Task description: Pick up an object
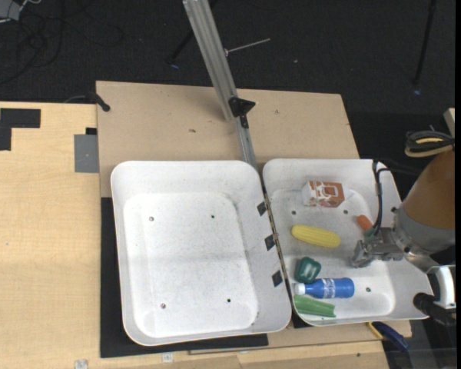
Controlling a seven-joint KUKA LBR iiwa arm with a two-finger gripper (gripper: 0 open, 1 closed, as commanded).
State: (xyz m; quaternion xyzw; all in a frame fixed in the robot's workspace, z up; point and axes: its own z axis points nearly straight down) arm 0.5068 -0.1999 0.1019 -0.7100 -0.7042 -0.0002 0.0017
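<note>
1. Dark floor with cables lies beyond the worktop (pixel 215 121), a tan board carrying two shallow white bins side by side; a metal rail (pixel 215 60) slants up from the seam between them.
2. Near the worktop's left edge sits the left bin (pixel 131 283). The right bin (pixel 284 175) holds every candidate for the pick.
3. Contents of the right bin: a brown-and-white carton (pixel 323 192) toward the far edge, a yellow corn cob (pixel 316 236) in the middle, a small orange piece (pixel 364 222) near the arm, a dark green piece (pixel 307 268), a blue bottle (pixel 327 287), and a light green item (pixel 315 307) against the near rim.
4. From the right edge the arm (pixel 434 198) reaches in, and the tool (pixel 363 253) sits low over the bin floor, between the corn cob and the bin's right wall, just beside the orange piece. I cannot tell how it is set; nothing is visibly caught in it.
5. Risks, as I judge them: the tool appears to stand over bare floor, so closing there may grab nothing; the round corn cob and bottle could roll away if nudged; the bottle and both green items lie close together, so a descent there could jam or push them against the rim.
</note>
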